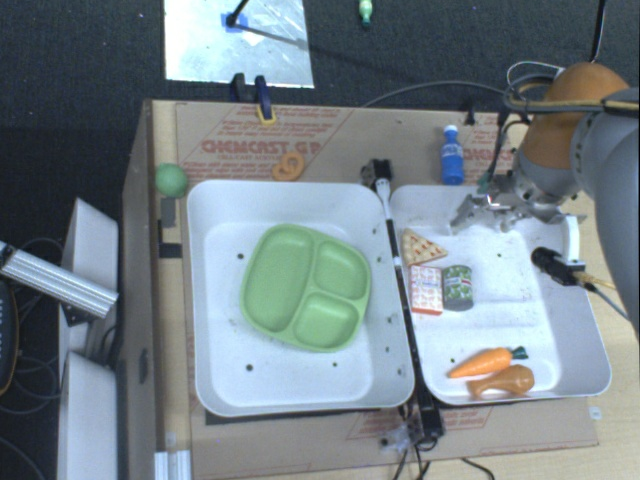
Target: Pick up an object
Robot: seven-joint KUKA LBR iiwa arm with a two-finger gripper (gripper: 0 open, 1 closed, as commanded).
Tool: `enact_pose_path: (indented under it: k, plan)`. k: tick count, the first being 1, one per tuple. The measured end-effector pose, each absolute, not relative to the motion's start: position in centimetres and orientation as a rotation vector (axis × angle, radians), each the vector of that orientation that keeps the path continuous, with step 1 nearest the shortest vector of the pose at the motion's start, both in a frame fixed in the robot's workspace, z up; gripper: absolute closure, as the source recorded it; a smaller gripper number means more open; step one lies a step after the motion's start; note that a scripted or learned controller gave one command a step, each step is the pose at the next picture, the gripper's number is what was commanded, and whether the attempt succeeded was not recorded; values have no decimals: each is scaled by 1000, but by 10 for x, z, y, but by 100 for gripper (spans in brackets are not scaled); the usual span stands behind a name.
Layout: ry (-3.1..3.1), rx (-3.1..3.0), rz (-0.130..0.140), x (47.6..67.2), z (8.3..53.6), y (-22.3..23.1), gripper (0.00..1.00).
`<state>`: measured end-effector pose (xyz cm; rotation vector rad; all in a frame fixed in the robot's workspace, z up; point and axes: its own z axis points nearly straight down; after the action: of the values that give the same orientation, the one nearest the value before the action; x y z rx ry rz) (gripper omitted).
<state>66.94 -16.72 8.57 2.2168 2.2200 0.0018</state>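
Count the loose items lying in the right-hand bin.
5: a pizza slice near the divider, a red-and-white packet below it, a small can beside the packet, and a carrot and a drumstick at the near edge. The arm may hide others.

Counted: 2 white bins (215,268) (580,338), 1 green plate (305,286), 1 carrot (485,361), 1 can (458,287), 1 blue bottle (452,155).

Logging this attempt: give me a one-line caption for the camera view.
Arm's hand hovers at the right bin's far edge; carrot, can and green tray lie untouched.
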Motion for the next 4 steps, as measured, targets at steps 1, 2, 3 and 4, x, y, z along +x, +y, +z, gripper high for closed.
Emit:
enact_pose_path:
  k: [1, 2, 3, 4]
  plan:
    - [2221, 2218, 1, 664, 85, -174, 0]
    - [2223, 2215, 3, 670, 86, -177, 0]
    - [2221, 2216, 2, 669, 86, -184, 0]
    - [2221, 2216, 2, 669, 86, -190, 0]
